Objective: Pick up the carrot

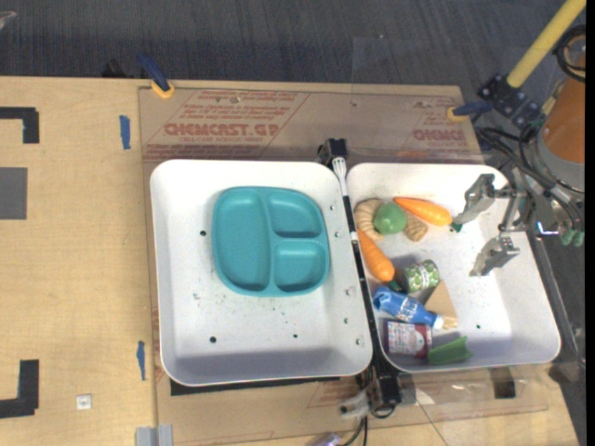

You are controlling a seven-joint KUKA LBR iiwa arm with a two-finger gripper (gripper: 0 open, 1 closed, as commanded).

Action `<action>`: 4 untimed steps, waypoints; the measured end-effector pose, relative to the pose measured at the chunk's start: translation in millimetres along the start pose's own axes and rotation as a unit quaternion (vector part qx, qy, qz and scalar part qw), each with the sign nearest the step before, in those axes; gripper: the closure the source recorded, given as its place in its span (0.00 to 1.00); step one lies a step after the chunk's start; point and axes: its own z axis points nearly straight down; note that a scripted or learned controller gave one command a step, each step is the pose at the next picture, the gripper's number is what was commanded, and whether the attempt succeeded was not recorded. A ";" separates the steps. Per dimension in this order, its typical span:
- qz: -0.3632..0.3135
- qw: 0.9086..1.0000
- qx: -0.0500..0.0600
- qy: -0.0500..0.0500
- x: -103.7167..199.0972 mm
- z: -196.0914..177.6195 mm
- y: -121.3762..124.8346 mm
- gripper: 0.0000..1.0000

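Glossy white plastic bins [177, 277], matt teal plastic tray [270, 240], smooth shiny orange carrot [423, 211], bare metal gripper [486, 228], rough brown cardboard [223, 124] under bins

The grey arm [562, 128] reaches in over the right-hand white bin [535, 337], its orange band at the bin's far right corner. The gripper [482, 229] hangs above the bin's right half, its two fingers [474, 200] spread apart, gripping nothing.

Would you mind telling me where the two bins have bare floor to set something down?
In the left bin, bare floor rings the teal divided plate. In the right bin, floor is bare below the claw. Its left side is crowded: two carrots, bottle, can.
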 end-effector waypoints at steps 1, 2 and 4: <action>0.092 0.996 -0.001 0.004 -63.2 113.9 -14.5 0.00; 0.095 0.996 0.000 -0.004 -113.8 166.4 -18.7 0.00; 0.081 0.997 0.000 -0.003 -53.3 164.7 -31.1 1.00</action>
